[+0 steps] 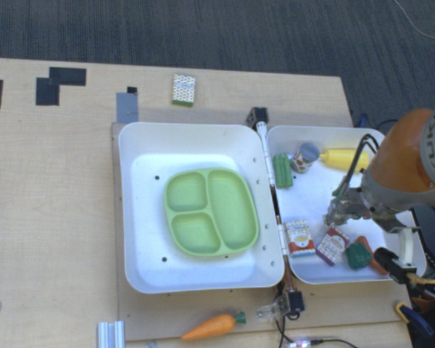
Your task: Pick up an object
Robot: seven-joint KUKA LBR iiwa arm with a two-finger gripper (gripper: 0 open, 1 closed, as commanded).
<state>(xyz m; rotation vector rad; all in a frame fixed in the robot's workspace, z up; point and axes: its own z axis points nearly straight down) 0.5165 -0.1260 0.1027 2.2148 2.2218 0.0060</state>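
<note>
My gripper point(340, 218) is low inside the right bin point(315, 273), just above a red and white packet point(331, 248). A white and red carton point(299, 237) lies to the packet's left. To its right are a dark green item point(357, 256) and a small orange-red item point(375, 264). At the bin's far end are a green block point(282, 170), a small blue and brown object point(304, 154) and a yellow object point(339, 158), which the arm partly hides. The orange-banded wrist point(404, 158) covers the bin's right side.
The left bin point(141, 194) holds a light green divided plate point(211, 212). On the bench, an orange carrot point(212, 326) lies in front of the bins and a small patterned box point(183, 90) stands behind them. A black clamp point(258, 115) sits where the bins meet.
</note>
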